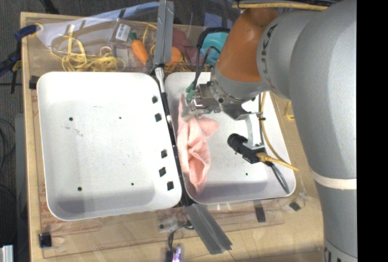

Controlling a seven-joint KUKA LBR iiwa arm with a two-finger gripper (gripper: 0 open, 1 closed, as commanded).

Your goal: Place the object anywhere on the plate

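- The grey arm (pixel 315 91) stands nearest the viewer, entering from 3 o'clock; its orange band sits just above the wrist.
- Left bin (pixel 97 133): white interior with a few dark specks on the floor. Small black tabs (pixel 162 154) are spaced along its 3 o'clock rim.
- At 12 o'clock behind the left bin, a tangle of yellow cord (pixel 82 54) lies under clear plastic, with an orange item (pixel 139 50) just beside it.
- Right bin (pixel 242 185): a pink cloth (pixel 197 148), crumpled, lies along the 9 o'clock wall, running from about 10 o'clock down to 7 o'clock.
- The gripper (pixel 199 102) is at 11 o'clock in the right bin, directly over the cloth's 12 o'clock end and apparently touching it.
- Jaw state: cannot be told from this angle, as the wrist hides it. A grasp on the cloth is not confirmed.
- A teal object (pixel 213 43) shows at 12 o'clock behind the right bin.
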